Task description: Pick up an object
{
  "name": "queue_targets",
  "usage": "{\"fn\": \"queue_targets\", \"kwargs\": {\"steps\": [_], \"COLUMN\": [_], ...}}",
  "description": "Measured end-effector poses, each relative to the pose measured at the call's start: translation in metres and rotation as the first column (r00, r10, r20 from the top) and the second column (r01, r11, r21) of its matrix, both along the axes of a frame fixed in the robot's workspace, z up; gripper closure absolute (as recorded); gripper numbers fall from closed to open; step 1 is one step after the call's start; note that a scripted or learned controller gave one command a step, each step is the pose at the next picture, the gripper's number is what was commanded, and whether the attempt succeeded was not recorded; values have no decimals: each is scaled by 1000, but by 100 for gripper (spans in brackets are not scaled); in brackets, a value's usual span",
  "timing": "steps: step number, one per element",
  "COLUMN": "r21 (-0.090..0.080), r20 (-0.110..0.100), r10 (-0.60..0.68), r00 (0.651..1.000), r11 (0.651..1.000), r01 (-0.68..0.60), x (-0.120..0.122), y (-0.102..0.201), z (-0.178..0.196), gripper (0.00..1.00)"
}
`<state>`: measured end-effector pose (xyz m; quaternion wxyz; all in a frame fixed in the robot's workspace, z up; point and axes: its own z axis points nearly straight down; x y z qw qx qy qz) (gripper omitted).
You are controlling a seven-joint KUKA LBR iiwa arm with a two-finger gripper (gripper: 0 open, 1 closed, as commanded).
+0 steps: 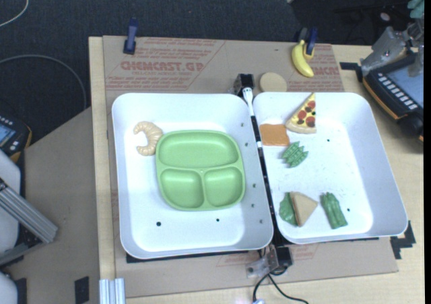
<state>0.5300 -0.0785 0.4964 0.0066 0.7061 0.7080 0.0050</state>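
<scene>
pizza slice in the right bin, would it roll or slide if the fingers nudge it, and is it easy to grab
The pizza slice lies flat and wedge-shaped, so it would probably slide, not roll. It looks like a rigid toy, likely light and stiff. Its low profile on the right bin floor may make a top-down grab tricky; the orange square sits close beside it and could get bumped.

At the right edge, a grey and orange device (397, 90) is cut off by the frame, its far side out of sight. The red lettering on the cardboard sheet (161, 63) is partly covered by the left white bin (128, 181) and too faint to read fully. At the lower left, a grey metal bar (27, 218) runs off the picture.
</scene>
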Motion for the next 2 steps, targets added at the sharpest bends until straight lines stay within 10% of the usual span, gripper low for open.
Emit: {"fn": "queue_targets", "kwargs": {"steps": [1,2], "r21": [2,1], "r20": [-8,-9], "r10": [1,-2], "r00": [1000,1000], "r11": [1000,1000], "r01": [-1,2], "x": [-31,-29], "y": [38,36], "z": [42,50], "gripper": [0,100]}}
